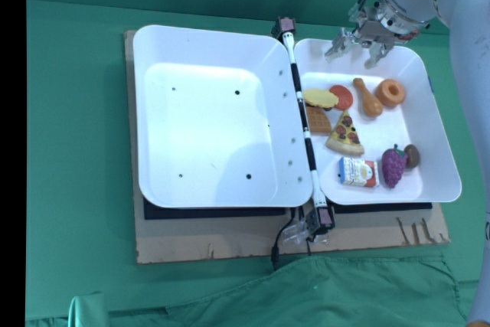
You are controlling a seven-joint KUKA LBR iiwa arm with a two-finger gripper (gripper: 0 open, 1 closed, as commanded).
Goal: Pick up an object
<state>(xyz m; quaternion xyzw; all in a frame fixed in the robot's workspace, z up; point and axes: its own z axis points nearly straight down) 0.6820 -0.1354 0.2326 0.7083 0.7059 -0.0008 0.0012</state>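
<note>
My gripper (357, 50) hovers over the far end of the right bin (439, 165), its fingers spread open and nothing between them. Below it in that bin lie toy foods: a chicken drumstick (367, 97), a donut (391, 93), a red slice (341, 96) beside a yellow piece (320, 97), a waffle (318, 119), a pizza slice (345, 133), a small carton (358, 172), purple grapes (393, 166) and a brown piece (412, 156). The drumstick and donut are the nearest to the gripper, a short way toward the front.
The left bin (210, 119) holds only a few dark specks. A black and white rail (301, 115) runs between the two bins. Both bins rest on a cardboard sheet (230, 241) over green cloth.
</note>
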